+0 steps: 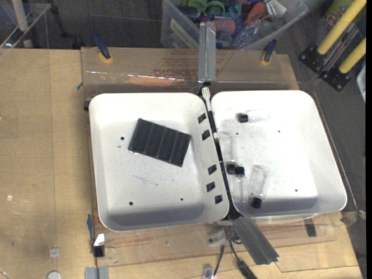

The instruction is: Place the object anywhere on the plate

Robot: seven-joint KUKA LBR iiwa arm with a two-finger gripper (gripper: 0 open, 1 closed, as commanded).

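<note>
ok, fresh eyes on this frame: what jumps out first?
The dark ribbed rectangular plate lying at a slant in the left bin, stark against the white. Then the right bin, which holds several small clear vials with black caps scattered toward its left side, near the divider. Behind the bench, a clear tub of colourful toys draws the eye too.

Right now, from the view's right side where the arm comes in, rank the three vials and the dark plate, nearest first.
1. Upper vial and lower vial, right bin: too close to call.
2. Middle vial, beside the divider.
3. Dark plate, left bin.
</note>
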